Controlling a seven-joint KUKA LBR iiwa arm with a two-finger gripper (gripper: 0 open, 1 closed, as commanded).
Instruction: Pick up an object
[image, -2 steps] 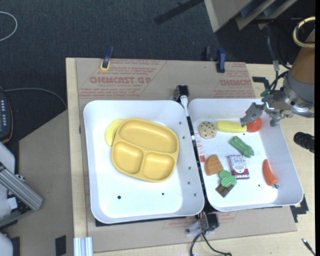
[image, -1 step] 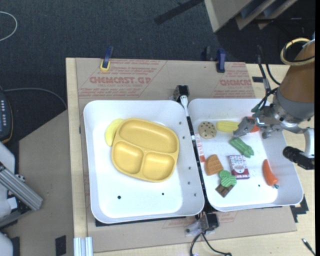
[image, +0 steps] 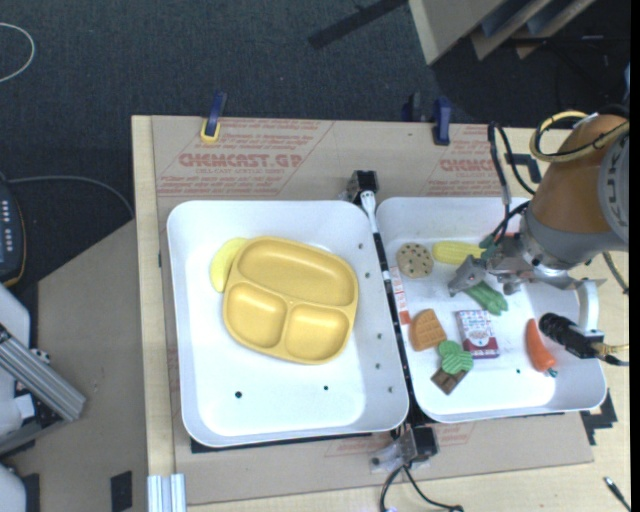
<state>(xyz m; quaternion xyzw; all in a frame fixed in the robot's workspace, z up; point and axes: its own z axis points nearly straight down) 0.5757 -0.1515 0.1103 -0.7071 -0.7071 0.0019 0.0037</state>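
The pincer hangs low over the right bin, and whether it is apart or together cannot be told. A green toy lies just below it, a corn cob just to its left, and a cookie farther left. A small red-and-white carton sits below. Well left, a yellow divided plate rests in the left bin.

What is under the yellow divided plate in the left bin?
A yellow banana-like piece sticks out from beneath the yellow divided plate's upper-left rim, on the left bin floor. How far it extends underneath is covered.
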